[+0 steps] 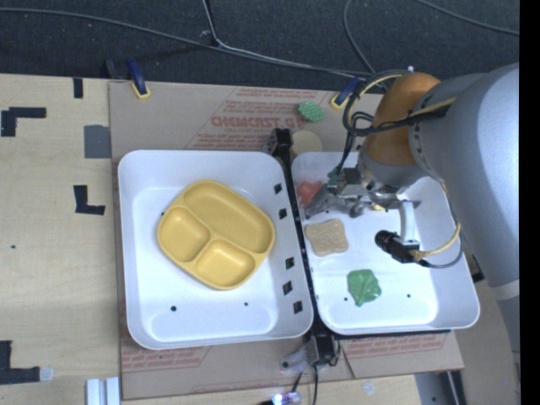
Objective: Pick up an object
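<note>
Tan flat bread slice (327, 237), end effector (325, 202) above

The grey arm (481, 142) runs off the view's right edge and covers the right bin's (396, 315) far right corner. A small reddish object (308, 191) near that bin's far left edge is partly hidden by the gripper (331, 202), perhaps touching it; its shape is unclear.

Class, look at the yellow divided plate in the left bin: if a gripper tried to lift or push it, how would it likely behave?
The yellow plate looks like moulded plastic, so probably stiff and light. It lies flat on the left bin, so it would likely slide, not roll. Its broad, low shape suggests two fingers could only catch its rim.
</note>
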### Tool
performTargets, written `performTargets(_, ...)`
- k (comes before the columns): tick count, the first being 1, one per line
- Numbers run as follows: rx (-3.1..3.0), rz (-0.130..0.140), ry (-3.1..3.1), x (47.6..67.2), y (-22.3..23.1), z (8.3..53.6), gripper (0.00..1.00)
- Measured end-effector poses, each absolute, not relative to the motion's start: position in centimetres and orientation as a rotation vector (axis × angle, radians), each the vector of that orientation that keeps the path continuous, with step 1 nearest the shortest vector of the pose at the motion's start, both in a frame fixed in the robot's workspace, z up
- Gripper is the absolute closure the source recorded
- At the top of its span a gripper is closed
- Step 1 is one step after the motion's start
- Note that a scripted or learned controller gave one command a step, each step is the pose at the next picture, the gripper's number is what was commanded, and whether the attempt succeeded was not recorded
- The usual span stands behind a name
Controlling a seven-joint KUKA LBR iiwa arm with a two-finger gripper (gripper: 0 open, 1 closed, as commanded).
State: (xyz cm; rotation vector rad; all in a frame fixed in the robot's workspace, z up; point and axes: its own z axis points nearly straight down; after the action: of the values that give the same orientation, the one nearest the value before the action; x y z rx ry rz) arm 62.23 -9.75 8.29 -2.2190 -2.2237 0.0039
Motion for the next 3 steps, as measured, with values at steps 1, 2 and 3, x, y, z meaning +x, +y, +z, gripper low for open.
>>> performTargets(1,-2.219,0.001,-2.226,62.3,-9.7,9.5,1.00)
performTargets(2,-2.221,-0.002,-2.224,61.9,-9.6,13.9,1.00)
performTargets(3,-2.223,-0.004,-2.226,61.9,-9.5,20.2,1.00)
